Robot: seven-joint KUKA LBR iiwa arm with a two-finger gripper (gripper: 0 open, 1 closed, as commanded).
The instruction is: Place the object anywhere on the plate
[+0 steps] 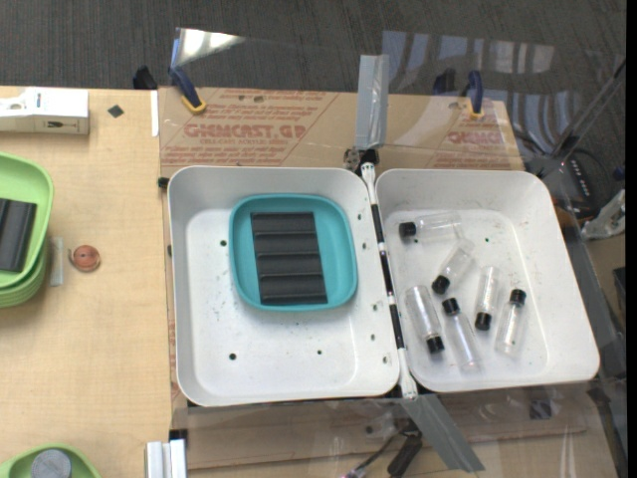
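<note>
In the right bin [518, 361], nearest the front, six clear vials [460, 332] with black caps lie loosely scattered on their sides, some just beside one another, all well apart from the plate. Across the divider, in the left bin [269, 361], the teal plate [240, 252] sits toward the back half, carrying a dark ridged insert [289, 257] with no vial on it. Beyond both bins a printed cardboard sheet [249, 127] lies flat on the bench [109, 317], held by two clamps [185, 88] at its far edge.
</note>
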